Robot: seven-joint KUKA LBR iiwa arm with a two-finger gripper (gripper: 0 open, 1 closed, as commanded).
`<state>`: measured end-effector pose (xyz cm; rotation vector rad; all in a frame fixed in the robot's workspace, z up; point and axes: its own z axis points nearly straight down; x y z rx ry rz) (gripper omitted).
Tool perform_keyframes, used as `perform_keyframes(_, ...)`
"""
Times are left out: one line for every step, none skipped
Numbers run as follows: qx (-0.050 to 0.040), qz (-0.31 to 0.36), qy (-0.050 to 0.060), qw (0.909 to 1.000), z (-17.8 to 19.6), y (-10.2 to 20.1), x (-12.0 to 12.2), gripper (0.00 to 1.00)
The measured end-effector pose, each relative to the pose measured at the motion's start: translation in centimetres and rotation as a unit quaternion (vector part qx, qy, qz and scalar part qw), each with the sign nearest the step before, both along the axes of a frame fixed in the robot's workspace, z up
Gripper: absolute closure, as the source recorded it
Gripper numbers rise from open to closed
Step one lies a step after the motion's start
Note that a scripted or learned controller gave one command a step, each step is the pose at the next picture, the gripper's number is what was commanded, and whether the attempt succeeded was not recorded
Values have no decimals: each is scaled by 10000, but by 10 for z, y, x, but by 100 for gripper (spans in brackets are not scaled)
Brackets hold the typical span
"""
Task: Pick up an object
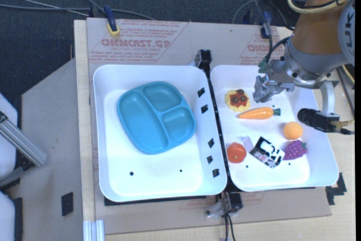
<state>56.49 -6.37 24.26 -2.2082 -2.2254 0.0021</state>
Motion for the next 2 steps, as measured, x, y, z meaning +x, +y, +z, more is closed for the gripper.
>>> perform_keyframes(-2,-5,14,10000,-11,55,-13,100)
perform_keyframes(-5,-5,17,10000,-26,112,-15,100)
